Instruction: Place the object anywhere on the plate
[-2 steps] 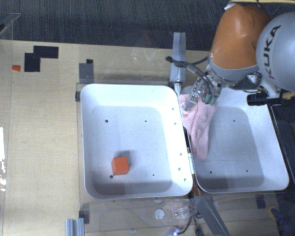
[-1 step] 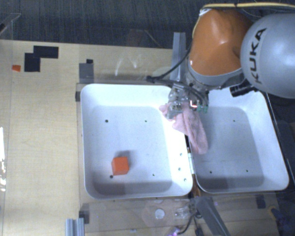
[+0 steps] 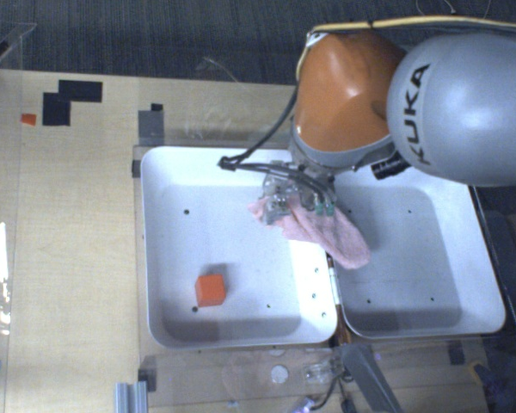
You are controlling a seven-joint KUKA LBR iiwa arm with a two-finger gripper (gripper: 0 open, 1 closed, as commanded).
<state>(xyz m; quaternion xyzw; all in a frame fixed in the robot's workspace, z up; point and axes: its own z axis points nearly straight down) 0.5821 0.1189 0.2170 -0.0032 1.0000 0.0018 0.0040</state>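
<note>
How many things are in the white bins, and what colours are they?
Orange block: 1, in the left bin
Pink cloth: 1, hanging under the tool over the seam between the left bin and the right bin
Total: 2 things

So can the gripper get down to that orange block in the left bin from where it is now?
Probably yes. The orange block sits alone on the left bin floor with open space around it. But a pink cloth hangs at the gripper, so it would likely drag along.
</note>
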